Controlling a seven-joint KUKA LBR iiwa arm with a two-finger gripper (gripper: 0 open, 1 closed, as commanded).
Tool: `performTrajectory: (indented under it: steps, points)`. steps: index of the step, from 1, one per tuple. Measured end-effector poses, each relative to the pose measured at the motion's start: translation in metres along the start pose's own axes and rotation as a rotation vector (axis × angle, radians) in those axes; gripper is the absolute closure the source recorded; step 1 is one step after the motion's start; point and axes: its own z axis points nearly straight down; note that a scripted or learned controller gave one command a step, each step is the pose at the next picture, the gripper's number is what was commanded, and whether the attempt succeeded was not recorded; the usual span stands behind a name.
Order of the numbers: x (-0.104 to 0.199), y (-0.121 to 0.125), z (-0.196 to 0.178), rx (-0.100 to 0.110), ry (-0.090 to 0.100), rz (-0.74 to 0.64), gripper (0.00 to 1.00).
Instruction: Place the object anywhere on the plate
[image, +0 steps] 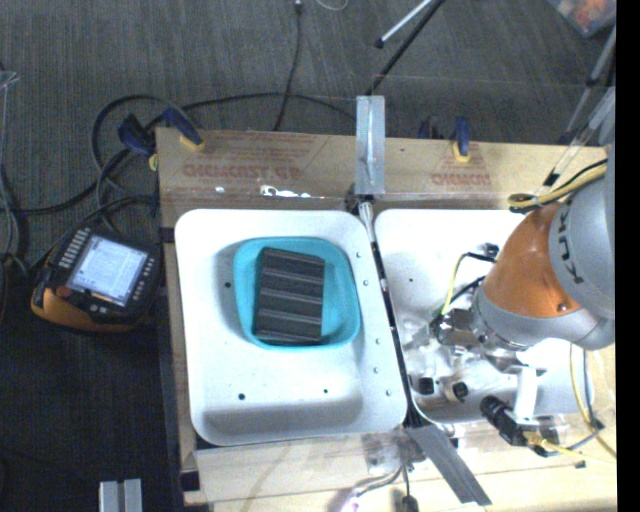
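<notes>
The dark ridged block (291, 294) lies on the blue plate (343, 300) in the left bin (205, 330). My gripper (448, 372) hangs over the right bin (420, 250); whether it grips anything, I cannot tell.

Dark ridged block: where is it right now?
The dark ridged block lies on the blue plate in the left bin, in the upper middle of that bin. The arm is over the right bin.
</notes>
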Motion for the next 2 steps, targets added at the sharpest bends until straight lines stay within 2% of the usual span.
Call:
performTrajectory:
  steps: [1, 2]
  points:
    - [-0.062, 0.012, -0.072, -0.001, 0.003, -0.129, 0.0]
    - [-0.011, 0.003, 0.002, 0.001, 0.006, -0.163, 0.0]
